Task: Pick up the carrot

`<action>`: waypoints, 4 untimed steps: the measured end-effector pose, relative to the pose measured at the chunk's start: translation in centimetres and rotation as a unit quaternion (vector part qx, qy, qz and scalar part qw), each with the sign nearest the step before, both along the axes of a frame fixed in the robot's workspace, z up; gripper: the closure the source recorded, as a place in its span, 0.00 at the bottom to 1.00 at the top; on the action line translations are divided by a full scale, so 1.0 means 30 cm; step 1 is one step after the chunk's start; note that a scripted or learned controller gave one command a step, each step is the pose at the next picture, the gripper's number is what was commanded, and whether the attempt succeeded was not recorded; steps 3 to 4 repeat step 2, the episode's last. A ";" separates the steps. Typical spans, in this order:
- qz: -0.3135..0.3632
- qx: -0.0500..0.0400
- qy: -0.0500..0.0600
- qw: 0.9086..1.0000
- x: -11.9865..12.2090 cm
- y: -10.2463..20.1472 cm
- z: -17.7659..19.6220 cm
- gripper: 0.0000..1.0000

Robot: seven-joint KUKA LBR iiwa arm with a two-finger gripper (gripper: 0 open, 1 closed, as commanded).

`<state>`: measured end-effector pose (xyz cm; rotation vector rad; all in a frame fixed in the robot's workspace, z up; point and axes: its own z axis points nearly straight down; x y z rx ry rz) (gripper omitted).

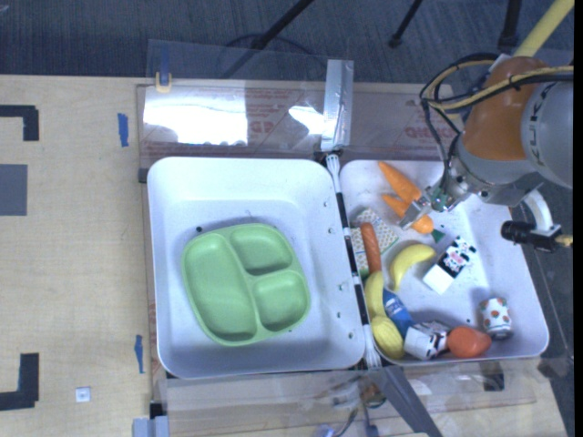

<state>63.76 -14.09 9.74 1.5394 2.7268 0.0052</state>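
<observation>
The carrot [398,179] lies in the upper left part of the right bin [533,330], a second orange piece just below it, toward the banana [408,260]. The arm comes in from the right and its jaws [428,207] sit right beside the carrot's lower end; whether they are spread or pressed together I cannot tell, nor whether they touch it. Below the carrot, a sausage [369,247] lies along the bin's left wall. Left of the carrot, the other bin [173,189] holds a green divided plate [246,283].
</observation>
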 end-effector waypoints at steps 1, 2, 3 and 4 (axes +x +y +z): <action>0.168 -0.001 0.002 0.986 0.004 0.110 0.398 1.00; 0.123 0.001 0.005 0.992 -0.111 0.089 0.423 1.00; 0.123 0.001 0.005 0.992 -0.111 0.089 0.423 1.00; 0.123 0.001 0.005 0.992 -0.111 0.089 0.423 1.00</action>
